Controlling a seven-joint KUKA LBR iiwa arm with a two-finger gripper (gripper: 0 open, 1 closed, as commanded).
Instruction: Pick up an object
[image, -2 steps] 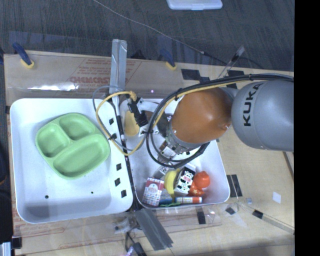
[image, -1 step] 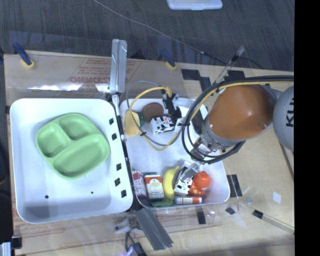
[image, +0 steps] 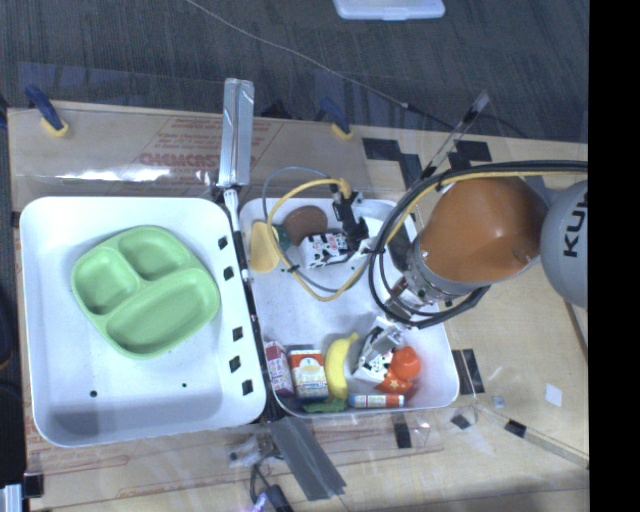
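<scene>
My gripper (image: 375, 355) is low in the right bin (image: 440, 345), near its front wall. It sits between a yellow banana (image: 340, 365) on its left and an orange-red object (image: 404, 368) on its right, close to both. A thin red and white tube (image: 378, 401) lies just in front of it. I see nothing clearly held. Further left along the front wall stand a small carton with an orange label (image: 308, 372) and a red and white packet (image: 275, 365).
A brown oval object (image: 306, 218) and a pale yellow object (image: 263, 245) lie at the back left of the right bin. The left bin (image: 60, 380) holds a green divided plate (image: 145, 290). The arm's orange band (image: 480, 230) hangs over the right bin's right side.
</scene>
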